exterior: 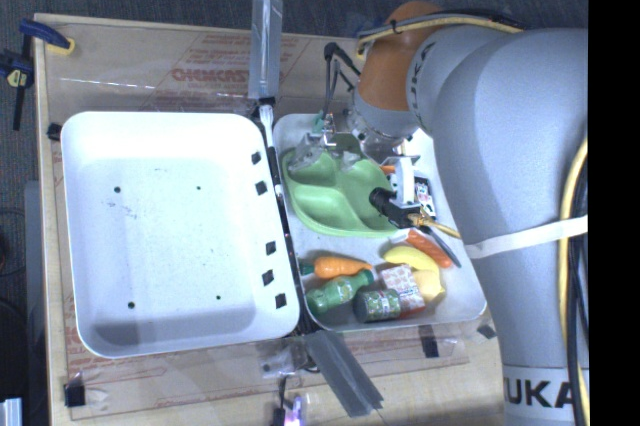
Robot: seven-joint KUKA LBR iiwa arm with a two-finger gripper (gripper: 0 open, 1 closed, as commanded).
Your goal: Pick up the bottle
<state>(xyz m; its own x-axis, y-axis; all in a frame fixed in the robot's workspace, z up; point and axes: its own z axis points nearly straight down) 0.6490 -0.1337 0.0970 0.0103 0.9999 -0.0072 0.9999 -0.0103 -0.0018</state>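
Here the gripper [352, 146] is hanging over the green bowl [330, 197] in the right bin [462, 312]. Its state I cannot tell. The green bottle [338, 293] is lying beside the carrot [338, 266].

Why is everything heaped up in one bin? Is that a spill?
Nothing looks spilled. The right bin is simply crowded: two bottles lie on their sides beside a carrot, a banana and a green bowl.

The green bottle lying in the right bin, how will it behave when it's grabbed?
The green bottle lies on its side, so it may roll. It looks like smooth plastic, probably light and slippery. The carrot beside it could get nudged.
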